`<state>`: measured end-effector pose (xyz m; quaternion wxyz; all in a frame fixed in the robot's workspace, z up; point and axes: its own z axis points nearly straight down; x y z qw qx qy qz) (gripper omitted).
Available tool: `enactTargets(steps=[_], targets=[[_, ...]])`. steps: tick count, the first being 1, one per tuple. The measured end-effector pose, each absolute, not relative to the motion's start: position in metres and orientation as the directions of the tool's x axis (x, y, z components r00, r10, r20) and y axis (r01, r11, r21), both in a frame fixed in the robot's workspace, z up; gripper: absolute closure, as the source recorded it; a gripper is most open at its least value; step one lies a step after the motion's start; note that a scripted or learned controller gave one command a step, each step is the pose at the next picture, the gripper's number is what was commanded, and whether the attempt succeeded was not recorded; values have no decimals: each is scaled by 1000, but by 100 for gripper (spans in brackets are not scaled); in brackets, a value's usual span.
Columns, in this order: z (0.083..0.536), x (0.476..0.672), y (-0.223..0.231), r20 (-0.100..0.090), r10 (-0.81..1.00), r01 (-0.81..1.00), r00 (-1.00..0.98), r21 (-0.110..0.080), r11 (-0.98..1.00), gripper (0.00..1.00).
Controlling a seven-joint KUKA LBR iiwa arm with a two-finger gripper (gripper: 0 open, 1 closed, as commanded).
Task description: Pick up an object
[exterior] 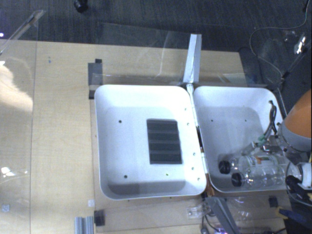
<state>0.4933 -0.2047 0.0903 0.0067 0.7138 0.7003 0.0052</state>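
Two clear plastic bottles lie side by side in the front right part of the right bin (229,106). One bottle (243,164) has its black cap (224,167) pointing left, and the other bottle (258,178) has its black cap (237,179) close to the front wall. My gripper (265,150) hangs low over the right ends of the bottles, coming in from the right below the orange band (298,118). I see it touching or just above the clear plastic; which of the two I cannot make out. A dark ribbed rectangular block (164,141) lies flat in the middle of the left bin (112,130).
A metal bracket (192,62) rises at the back where the bins meet. Cables (273,113) hang beside the wrist along the right bin's right wall. Clamps and loose parts (214,213) sit on the wooden bench in front of the bins.
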Motion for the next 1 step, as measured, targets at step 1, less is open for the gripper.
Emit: enactTargets(steps=[1], targets=[[120, 491, -182, -2, 999, 999, 36, 11, -36, 0]])
